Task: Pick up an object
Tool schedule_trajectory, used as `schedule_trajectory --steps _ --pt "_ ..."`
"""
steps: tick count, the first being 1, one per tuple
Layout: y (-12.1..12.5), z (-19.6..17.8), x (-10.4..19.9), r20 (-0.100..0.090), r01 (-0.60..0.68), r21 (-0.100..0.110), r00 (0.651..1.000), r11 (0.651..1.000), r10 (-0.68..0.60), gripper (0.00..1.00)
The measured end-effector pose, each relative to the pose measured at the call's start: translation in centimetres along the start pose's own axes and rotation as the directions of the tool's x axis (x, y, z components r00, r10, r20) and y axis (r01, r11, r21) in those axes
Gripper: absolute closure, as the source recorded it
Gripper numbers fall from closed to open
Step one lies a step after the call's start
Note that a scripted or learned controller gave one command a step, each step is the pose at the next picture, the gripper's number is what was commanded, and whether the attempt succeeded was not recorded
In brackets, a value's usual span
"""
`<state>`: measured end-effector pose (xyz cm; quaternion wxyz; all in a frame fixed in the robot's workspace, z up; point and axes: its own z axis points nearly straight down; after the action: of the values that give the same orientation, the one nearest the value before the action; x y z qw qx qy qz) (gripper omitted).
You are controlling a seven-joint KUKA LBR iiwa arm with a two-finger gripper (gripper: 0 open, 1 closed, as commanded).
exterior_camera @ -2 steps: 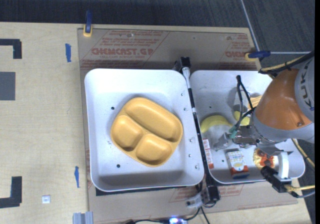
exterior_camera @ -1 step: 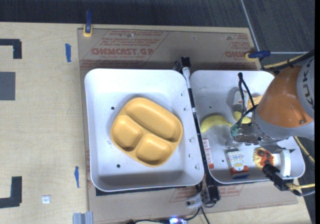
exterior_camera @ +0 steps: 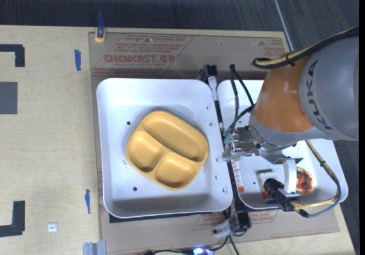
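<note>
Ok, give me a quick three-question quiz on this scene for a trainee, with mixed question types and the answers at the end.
1. True or false: the yellow divided dish lies in the left bin.
2. Which bin does the arm hang over? A) left bin B) right bin C) neither
3. Fill in: the dish has ___ compartments.
Key: 1 true; 2 B; 3 three.

Yellow tray fills left bin centre, corners free
</note>
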<state>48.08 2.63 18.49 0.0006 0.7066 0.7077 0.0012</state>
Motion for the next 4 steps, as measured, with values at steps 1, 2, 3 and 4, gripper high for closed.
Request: schedule_trajectory --steps 1,2,3,4 --pt "-0.1 0.0 -6.6 0.001 -0.002 0.001 1.0 1.0 0.002 1.0" --pt "-0.1 0.0 -6.5 0.001 -0.002 0.001 1.0 1.0 0.002 0.0" --pt "0.7 7.1 -13.9 0.001 -0.003 0.004 1.0 1.0 0.003 0.0" --pt "-0.1 9.9 -12.0 0.002 -0.002 0.0 1.0 1.0 0.002 0.0"
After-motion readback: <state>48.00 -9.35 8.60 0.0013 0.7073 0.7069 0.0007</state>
